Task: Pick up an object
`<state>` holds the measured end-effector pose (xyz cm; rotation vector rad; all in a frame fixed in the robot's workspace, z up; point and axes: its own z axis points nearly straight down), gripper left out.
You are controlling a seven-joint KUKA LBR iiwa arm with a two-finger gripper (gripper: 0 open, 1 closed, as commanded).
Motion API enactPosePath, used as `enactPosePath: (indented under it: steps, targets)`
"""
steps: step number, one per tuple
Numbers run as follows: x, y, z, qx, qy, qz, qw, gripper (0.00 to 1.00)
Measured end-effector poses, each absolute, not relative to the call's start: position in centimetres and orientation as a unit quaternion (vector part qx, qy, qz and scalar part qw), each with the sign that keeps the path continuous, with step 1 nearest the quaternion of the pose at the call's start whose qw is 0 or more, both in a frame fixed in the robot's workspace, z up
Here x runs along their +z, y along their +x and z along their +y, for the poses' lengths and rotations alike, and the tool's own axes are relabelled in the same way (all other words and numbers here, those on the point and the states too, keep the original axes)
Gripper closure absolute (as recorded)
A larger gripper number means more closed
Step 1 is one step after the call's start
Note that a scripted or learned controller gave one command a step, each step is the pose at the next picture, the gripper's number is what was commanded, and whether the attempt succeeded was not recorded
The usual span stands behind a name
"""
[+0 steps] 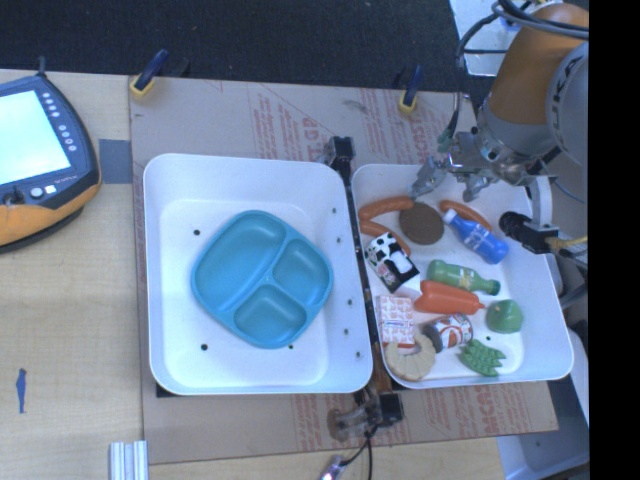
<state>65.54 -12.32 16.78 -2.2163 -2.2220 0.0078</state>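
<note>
Arm (pixel 535 68) reaching in, grey w/ orange band, and the gripper (pixel 455 173) hangs over the far edge of the right bin (pixel 545 368). Fingers spread apart, nothing between them, so no grasp. Tips sit just beyond the brown round piece (pixel 422 223), w/ no clear contact.

Taking the brown round piece as landmark: a sausage (pixel 385 208) touches its left side, a 2nd sausage (pixel 462 211) lies just right of it, and the blue bottle (pixel 477 238) is right of it, a bit nearer the camera. Black & white carton (pixel 391 259) sits near-left of it. Green bottle (pixel 462 277) is nearer the camera, the carrot (pixel 449 298) just past that. Further toward the camera: red & white packet (pixel 396 320), a can (pixel 454 331), a cookie (pixel 410 360) at the near rim, a green leafy toy (pixel 483 358) and a green round fruit (pixel 505 316) off to the near-right.

Well left of the brown piece, the left bin (pixel 165 268) holds 1 blue divided plate (pixel 262 278). Far left on the table (pixel 70 318), a tablet-style pendant (pixel 35 158) w/ orange trim.
</note>
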Motion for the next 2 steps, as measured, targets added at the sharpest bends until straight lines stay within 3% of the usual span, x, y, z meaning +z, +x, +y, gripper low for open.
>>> enactPosePath:
  steps: [1, 2]
  targets:
    - [9.3, 65.7, -10.8, 0.0008, -0.705, -0.709, 0.0, 0.0]
    - [10.4, 65.7, -10.9, 0.0018, -0.704, -0.71, 0.0, 1.0]
